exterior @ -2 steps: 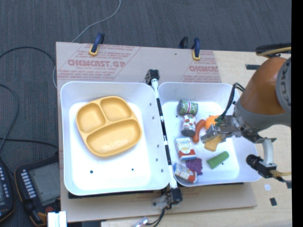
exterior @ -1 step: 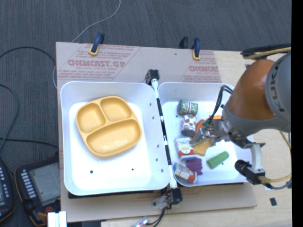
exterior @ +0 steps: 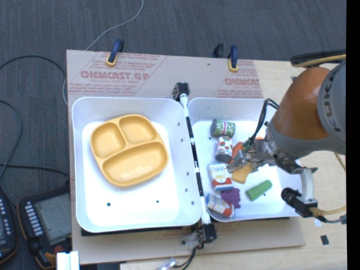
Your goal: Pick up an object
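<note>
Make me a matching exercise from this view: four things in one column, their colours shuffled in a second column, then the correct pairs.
Things:
1. divided plate in the left bin
2. block in the right bin, near its right side
3. grape bunch in the right bin
4. clamps at the far edge of the board

Colours:
A. purple
B. blue with yellow
C. yellow-orange
D. green

Pairs: 1-C, 2-D, 3-A, 4-B
</note>
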Controlling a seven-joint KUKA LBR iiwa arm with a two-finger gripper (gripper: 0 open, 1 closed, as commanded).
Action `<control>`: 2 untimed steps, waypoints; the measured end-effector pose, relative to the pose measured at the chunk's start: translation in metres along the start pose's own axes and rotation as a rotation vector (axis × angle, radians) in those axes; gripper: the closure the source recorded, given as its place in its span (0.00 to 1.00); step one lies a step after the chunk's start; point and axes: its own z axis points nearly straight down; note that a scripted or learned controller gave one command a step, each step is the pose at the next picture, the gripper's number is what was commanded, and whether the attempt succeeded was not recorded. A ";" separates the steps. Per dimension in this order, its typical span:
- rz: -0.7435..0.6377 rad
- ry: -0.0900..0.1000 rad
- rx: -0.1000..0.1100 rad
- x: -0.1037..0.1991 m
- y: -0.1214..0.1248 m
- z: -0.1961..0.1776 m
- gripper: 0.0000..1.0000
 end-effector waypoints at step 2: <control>-0.001 -0.001 -0.003 0.000 0.002 -0.019 1.00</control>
